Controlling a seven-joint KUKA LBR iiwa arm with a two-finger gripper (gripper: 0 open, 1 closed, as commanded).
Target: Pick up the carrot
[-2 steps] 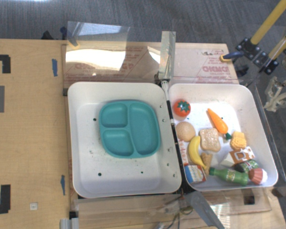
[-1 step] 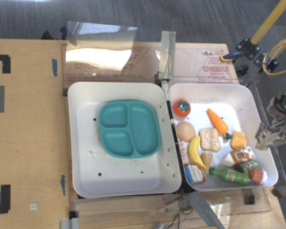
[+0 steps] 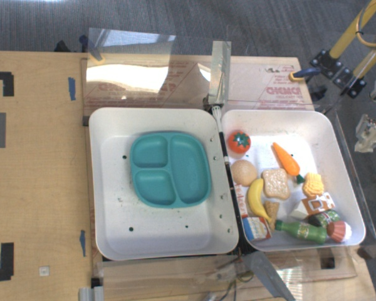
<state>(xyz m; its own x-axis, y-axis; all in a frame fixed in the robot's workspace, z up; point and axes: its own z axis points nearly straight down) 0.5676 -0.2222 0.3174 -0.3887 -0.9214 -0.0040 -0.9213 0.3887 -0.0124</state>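
An orange carrot [image 3: 286,160] with a small green tip lies slantwise in the middle of the right bin [image 3: 319,127]. It rests free, with a slice of bread [image 3: 276,184] just below and left of it and a yellow corn piece [image 3: 313,184] to its lower right.
The right bin also holds a tomato [image 3: 239,142], a beige round piece [image 3: 243,172], a banana [image 3: 256,198], a green bottle [image 3: 304,231] and small cartons. In the left bin [image 3: 113,130] lies a teal divided plate [image 3: 172,168]. Yellow cabling [image 3: 354,24] hangs at the top right.
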